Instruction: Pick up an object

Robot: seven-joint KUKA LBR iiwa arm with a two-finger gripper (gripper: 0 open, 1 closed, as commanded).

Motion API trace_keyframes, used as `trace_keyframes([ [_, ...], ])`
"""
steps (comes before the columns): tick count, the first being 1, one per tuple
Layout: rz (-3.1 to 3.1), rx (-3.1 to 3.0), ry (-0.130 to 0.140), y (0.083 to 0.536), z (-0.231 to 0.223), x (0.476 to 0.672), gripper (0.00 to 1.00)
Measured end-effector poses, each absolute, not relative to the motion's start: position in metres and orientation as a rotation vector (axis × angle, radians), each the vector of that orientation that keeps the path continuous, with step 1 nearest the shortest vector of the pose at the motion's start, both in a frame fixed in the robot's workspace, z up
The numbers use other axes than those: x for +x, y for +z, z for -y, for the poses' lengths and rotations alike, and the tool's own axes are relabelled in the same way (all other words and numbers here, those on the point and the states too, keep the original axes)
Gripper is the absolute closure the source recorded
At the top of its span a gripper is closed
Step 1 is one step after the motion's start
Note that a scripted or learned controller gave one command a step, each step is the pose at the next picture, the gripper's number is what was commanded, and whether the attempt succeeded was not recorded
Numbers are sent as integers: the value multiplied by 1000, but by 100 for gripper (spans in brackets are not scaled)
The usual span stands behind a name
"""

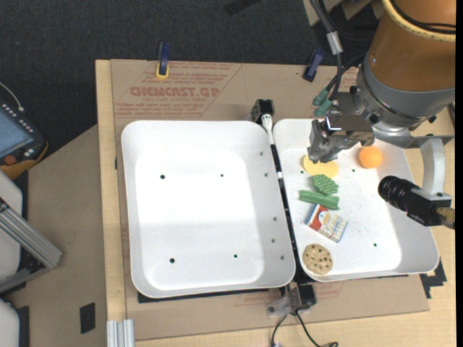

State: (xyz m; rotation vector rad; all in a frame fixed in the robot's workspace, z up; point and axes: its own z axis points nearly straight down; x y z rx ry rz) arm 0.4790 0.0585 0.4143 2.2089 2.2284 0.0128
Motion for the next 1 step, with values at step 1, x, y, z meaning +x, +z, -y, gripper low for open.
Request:
trace_keyframes([
  [1, -2222, 2226, -9, 361, -47, 505, 100],
])
